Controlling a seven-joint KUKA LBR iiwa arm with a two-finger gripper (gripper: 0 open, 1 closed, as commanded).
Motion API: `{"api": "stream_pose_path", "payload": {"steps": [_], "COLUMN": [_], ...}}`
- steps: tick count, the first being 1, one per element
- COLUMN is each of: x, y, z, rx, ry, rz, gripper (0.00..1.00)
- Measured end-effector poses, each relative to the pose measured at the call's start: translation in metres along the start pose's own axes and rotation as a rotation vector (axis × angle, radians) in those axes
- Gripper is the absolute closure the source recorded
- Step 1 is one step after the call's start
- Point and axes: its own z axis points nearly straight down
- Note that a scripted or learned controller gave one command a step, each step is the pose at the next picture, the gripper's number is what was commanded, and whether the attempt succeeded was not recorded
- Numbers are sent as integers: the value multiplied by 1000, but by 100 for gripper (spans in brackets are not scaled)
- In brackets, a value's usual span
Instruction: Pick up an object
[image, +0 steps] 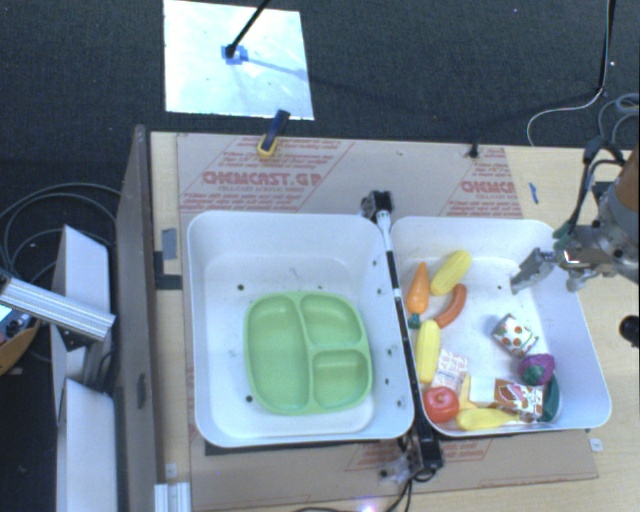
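The right bin (585, 345) holds several toy foods. An orange carrot (418, 288), a yellow corn cob (451, 268) and a red-orange sausage (451, 305) lie at its upper left. A yellow banana (428, 350), a red tomato (440, 402) and a pale wafer pack (451, 367) sit along its left wall. A small printed carton (514, 335), a purple eggplant (537, 368) and a second carton (519, 400) lie at the lower right. My gripper (555, 274) hovers over the bin's upper right corner, open, with nothing between its fingers.
The left bin (215, 300) carries a green divided plate (308, 352). A black hinge strip (398, 310) runs between the bins. Cardboard lines the bench under both. Cables hang at the upper right, and a white sheet lies beyond the bench.
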Motion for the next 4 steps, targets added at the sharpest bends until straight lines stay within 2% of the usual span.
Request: {"api": "stream_pose_path", "payload": {"steps": [1,2,3,4], "x": [-5,38,21,60], "y": [-21,38,101,132], "z": [120,174,182,186], "rx": [12,-17,-7,26], "ry": [3,-3,-2,0], "rz": [4,-4,-3,-7], "gripper": [0,0,0,0]}}
